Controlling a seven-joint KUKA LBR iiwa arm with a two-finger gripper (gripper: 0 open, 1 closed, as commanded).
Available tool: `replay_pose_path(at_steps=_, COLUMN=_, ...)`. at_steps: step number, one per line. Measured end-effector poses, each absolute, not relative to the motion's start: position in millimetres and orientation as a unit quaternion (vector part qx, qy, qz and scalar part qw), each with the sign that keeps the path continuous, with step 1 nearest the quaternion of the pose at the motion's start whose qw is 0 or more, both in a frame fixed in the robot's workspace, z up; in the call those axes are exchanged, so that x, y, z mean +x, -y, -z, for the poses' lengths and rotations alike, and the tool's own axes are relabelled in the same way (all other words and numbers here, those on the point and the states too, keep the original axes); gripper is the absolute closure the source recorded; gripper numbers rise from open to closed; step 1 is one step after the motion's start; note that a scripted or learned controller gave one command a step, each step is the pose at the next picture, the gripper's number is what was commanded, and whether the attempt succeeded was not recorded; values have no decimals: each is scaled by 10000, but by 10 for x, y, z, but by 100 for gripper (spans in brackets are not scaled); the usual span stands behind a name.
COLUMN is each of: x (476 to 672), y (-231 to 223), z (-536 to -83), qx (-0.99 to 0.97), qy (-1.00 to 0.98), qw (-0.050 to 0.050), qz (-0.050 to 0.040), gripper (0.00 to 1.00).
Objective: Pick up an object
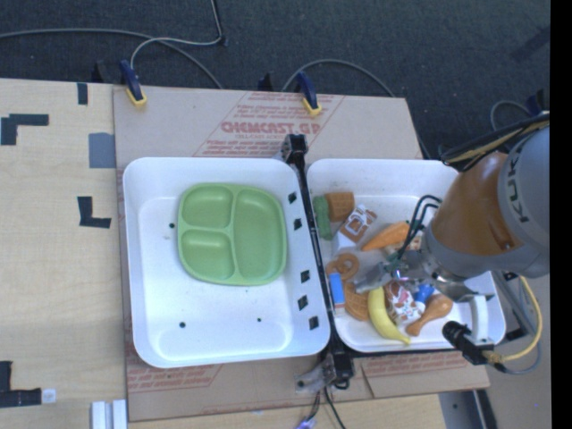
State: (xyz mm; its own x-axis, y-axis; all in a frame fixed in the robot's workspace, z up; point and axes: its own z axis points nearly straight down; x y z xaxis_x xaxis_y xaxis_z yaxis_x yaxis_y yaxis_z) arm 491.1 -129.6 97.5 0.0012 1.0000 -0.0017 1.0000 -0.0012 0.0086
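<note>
Over the right bin [375,170], the gripper [386,273] hangs low amid piled toy food; grip state unclear. Banana [382,315] lies just below it near the bin's front edge, carrot [386,237] just above. Green tray [233,233] sits in the left bin [147,266].

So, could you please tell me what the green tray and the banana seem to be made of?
Green tray: looks like moulded plastic, matte, with an even colour and rounded dividers between three compartments. Banana: probably a plastic toy, smooth and uniformly yellow, though a real one cannot be ruled out.
</note>
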Motion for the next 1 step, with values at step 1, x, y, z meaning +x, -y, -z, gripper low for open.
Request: replay_pose_path(at_steps=1, x=4927, y=1286, z=-1065, qx=7065, qy=-7076, qw=61, qz=-38, gripper=100)
